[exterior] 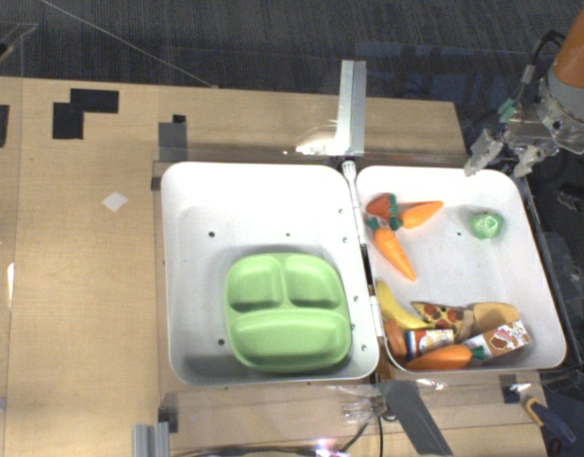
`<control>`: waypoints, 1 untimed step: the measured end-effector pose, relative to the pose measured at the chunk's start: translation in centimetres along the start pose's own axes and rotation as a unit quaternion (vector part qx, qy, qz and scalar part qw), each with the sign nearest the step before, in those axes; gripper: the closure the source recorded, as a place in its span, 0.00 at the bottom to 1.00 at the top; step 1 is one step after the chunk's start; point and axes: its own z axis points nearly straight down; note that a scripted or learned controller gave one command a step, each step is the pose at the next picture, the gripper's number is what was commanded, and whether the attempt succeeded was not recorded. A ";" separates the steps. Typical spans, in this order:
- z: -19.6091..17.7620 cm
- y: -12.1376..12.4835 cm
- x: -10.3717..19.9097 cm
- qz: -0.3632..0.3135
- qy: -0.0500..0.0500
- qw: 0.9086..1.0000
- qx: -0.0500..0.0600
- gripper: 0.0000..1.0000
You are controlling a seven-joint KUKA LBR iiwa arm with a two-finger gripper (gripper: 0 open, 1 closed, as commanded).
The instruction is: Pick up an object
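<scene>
Crowding the near edge of the right bin point(520, 255), a jumble sits at about 6 o'clock of that bin: a yellow banana point(392, 305), an orange carrot-like piece point(442, 357), a brown wedge point(477, 314) and a small printed carton point(501, 336), all touching or overlapping. Farther in, two carrots point(394, 248) lie near the divider, one angled toward 5 o'clock, the other point(420, 213) pointing toward 3 o'clock. A small green round object point(485, 225) rests alone on bare white floor, with free room around it. At roughly 1 o'clock from it, over the bin's far right corner, hangs the gripper point(501, 155), its two fingers spread apart with nothing between them. A green divided plate point(287, 309) sits in the left bin point(206, 217). Both bins rest on a tan bench point(72, 284); beyond lies dark carpet point(272, 17).
</scene>
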 end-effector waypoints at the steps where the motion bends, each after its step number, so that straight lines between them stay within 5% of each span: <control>1: 11.0 1.2 6.4 0.015 0.000 1.000 0.001 0.00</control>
